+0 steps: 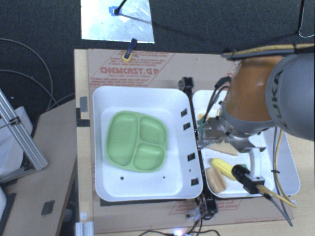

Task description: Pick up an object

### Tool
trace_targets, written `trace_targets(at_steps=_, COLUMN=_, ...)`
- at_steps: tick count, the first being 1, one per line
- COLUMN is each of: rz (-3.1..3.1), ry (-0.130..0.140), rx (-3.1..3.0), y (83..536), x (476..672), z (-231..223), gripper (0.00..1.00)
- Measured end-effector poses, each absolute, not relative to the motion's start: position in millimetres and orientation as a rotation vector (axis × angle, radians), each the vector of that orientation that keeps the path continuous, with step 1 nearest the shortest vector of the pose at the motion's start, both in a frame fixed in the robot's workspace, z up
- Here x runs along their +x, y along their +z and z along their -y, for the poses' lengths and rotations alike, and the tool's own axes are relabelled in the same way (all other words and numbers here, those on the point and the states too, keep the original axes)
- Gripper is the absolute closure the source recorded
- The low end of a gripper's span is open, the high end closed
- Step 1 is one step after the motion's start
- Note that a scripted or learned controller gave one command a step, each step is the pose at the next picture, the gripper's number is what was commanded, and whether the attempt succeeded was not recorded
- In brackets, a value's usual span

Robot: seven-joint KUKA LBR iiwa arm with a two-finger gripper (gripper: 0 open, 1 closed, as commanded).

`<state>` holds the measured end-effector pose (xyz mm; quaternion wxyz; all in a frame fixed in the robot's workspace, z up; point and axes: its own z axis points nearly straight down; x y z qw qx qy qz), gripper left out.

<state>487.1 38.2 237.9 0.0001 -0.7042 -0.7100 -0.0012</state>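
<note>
Nearest the lens — grey arm [290, 97] with its orange band [251, 90], reaching in from the right and looming over the right bin [290, 177]. Bent downward at the wrist, hiding most of that bin's far half. Ends in the tool [210, 134], low at the bin's left wall, just beside the divide between the two bins. Cannot tell whether released or clenched — working end tucked under the wrist and too cluttered to read.

On the near side of the tool, in the near-left part of the right bin:
- corn cob [221, 167], yellow, lying at a slant
- tan rounded piece [215, 180] just beside the cob, toward the near-left corner, touching it or nearly so
- pale yellow strip [224, 150] between cob and tool, partly under the wrist

All three resting on the bin floor, apart from the tool as far as can be judged.

Left bin [113, 95]: white, shallow, holding a green divided plate [135, 141] with three compartments, lying flat and roughly centred. Both bins side by side on the desk [59, 132], over a brown cardboard sheet [167, 63] with red print. Small yellow-and-dark object [129, 50] at the sheet's far edge. Shiny square panel [117, 14] beyond it on the dark floor.
</note>
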Motion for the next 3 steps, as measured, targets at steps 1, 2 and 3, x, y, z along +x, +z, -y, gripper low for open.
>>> trace_targets(at_steps=1, rz=2.239, ry=-0.030, rx=-2.219, y=447.1, x=488.1, z=-70.6, gripper=1.00)
trace_targets(at_steps=2, rz=2.217, ry=0.009, rx=-2.221, y=335.7, x=486.2, z=-45.9, gripper=1.00)
trace_targets(at_steps=3, rz=2.235, ry=-0.021, rx=-2.221, y=466.1, x=487.4, z=-58.0, gripper=1.00)
